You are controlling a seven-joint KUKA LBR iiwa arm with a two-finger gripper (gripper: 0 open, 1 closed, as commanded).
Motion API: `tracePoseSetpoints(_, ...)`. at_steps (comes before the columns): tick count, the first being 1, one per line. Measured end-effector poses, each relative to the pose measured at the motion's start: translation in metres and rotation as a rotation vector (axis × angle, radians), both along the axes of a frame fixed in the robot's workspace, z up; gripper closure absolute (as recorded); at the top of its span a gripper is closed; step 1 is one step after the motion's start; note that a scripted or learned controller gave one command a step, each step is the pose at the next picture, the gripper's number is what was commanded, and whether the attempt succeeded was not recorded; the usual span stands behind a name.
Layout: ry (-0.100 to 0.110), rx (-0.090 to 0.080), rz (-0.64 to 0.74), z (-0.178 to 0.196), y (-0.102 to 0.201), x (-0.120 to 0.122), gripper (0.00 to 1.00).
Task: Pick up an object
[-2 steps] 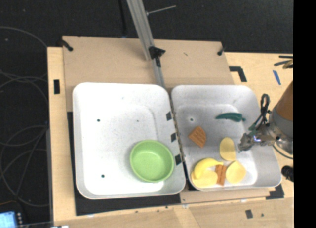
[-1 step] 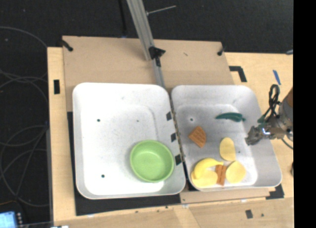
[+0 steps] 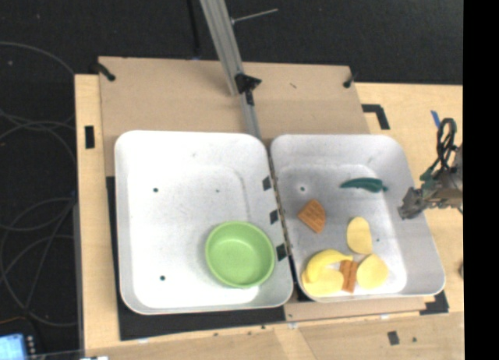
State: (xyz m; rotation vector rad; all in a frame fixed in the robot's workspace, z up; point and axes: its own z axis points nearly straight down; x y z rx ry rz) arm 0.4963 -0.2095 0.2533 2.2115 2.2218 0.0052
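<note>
The right bin [image 3: 327, 160] holds several small items. A thin teal piece [image 3: 363, 185] lies toward its back, and an orange waffle-textured block [image 3: 313, 215] sits near its middle. A pale yellow oval [image 3: 359, 234] lies in front of the teal piece. At the front are two yellow lumps [image 3: 323, 268] [image 3: 373, 271] with a small orange-brown stick [image 3: 348, 275] between them. My gripper [image 3: 411, 204] hangs at the right bin's right rim, apart from all the items and about level with the teal piece.
The left bin [image 3: 168, 171] holds a green bowl [image 3: 239, 253] at its front right. A slanted metal pole [image 3: 222, 31] rises behind the bins. Cables [image 3: 444, 144] hang by the arm at the right edge. Brown board surrounds both bins.
</note>
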Motion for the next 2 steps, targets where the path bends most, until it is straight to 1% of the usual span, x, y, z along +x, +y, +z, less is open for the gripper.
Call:
tracePoseSetpoints(1, 0.004, 0.003, 0.004, 0.006, 0.039, 0.025, 1.0)
tracePoseSetpoints(2, 0.005, 0.002, 0.002, -0.004, 0.08, 0.054, 1.0)
